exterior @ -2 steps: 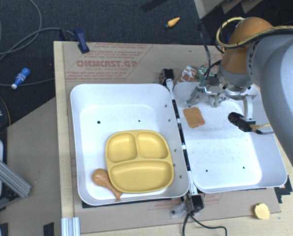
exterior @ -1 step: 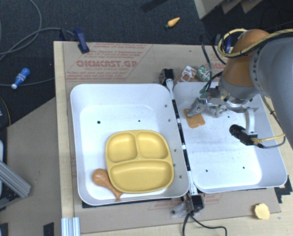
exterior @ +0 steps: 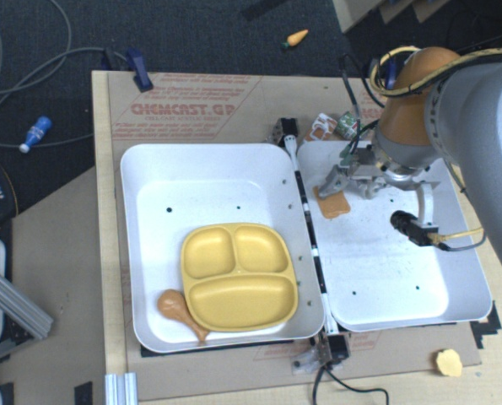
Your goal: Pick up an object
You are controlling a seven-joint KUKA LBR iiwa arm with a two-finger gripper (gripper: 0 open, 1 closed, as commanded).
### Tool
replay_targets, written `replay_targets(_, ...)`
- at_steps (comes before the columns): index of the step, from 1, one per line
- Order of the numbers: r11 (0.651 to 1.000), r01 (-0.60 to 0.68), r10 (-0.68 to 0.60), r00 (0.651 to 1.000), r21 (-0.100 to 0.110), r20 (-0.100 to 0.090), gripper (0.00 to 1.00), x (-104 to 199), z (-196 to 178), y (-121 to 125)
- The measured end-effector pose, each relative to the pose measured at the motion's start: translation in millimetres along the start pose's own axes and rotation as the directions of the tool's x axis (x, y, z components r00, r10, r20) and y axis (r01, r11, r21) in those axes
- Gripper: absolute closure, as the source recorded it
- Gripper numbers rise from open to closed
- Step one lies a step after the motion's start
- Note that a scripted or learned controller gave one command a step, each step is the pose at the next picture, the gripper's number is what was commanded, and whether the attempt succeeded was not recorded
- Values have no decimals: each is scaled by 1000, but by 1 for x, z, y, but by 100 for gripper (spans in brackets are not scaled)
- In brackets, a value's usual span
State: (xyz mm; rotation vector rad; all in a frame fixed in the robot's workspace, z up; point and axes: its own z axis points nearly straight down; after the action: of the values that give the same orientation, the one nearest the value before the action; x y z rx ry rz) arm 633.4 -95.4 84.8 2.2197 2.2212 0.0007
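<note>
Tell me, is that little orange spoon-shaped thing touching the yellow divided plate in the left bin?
Touching. The camera view shows the orange spoon-shaped piece lying tight against the yellow plate's lower left rim, no white bin floor between them.

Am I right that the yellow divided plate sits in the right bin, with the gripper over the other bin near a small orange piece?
Not quite. In the camera view the yellow divided plate sits in the left bin, not the right. The gripper is over the right bin, near the small orange piece.
</note>
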Motion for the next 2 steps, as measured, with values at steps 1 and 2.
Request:
replay_targets(1, 1000, 1, -1, 1000, -3, 1, 100, 0, -11, 1)
replay_targets(2, 1000, -4, 4, 1000, 9, -2, 100, -27, 1, -64)
